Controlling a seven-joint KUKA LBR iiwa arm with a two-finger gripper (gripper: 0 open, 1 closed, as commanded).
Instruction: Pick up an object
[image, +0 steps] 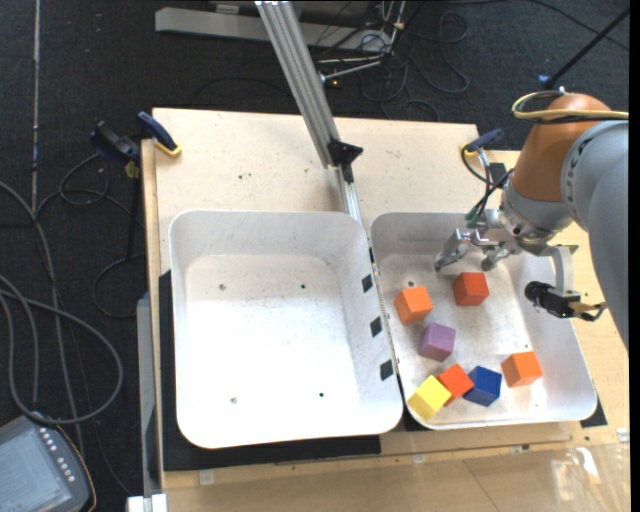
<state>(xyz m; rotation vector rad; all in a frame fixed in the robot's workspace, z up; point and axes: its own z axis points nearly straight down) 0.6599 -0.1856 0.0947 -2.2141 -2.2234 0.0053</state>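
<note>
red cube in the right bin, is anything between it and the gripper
Nothing visible stands between them. The gripper sits just above the red cube in the camera view, with bare bin floor between them. The nearest other block, the orange cube, lies to the red cube's left, apart from it and off that line.

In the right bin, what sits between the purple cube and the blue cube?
A small orange-red cube, in the camera view, between the purple cube and blue cube.

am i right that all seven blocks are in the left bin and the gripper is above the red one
Not quite: the blocks sit in the right bin, not the left, as the camera view shows. The gripper does hang just above the red block.
</note>
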